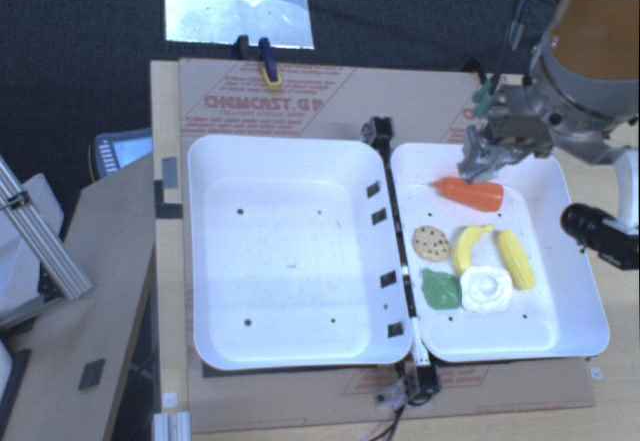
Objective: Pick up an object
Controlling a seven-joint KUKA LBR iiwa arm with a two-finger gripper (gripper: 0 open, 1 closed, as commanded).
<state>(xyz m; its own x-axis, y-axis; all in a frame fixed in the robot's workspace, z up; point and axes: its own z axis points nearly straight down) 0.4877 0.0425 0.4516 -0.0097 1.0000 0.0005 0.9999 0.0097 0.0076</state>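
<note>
The grey arm with its orange band reaches in from the right and hangs over the far end of the right bin [575,324]. Its gripper [476,169] points down at the far left part of that bin, with the tip just above and beside the carrot [470,192]. Whether the claw is wide or narrow cannot be told from this slant, since the dark metal of the wrist blurs into the tip; nothing shows clearly between its parts.

The carrot, an orange toy lying on its side, rests on the bin floor near the far wall, running left to right. Nearer the camera lie the other toy foods, close together: a round cookie [431,243] with dark chips towards the bin's left wall, a curved yellow banana [468,246] just beside it, and a corn cob [516,259] to the right of the banana. In front of these a green leafy piece [440,288] (it looks like lettuce, though the shape is vague) touches a fried egg [487,288], white with a pale middle, which sits against the near ends of the banana and corn.

The left bin [215,164] stands alongside, joined to the right one by a row of black clips [381,219]. Both rest on a cardboard sheet [300,99] printed with red lettering
</note>
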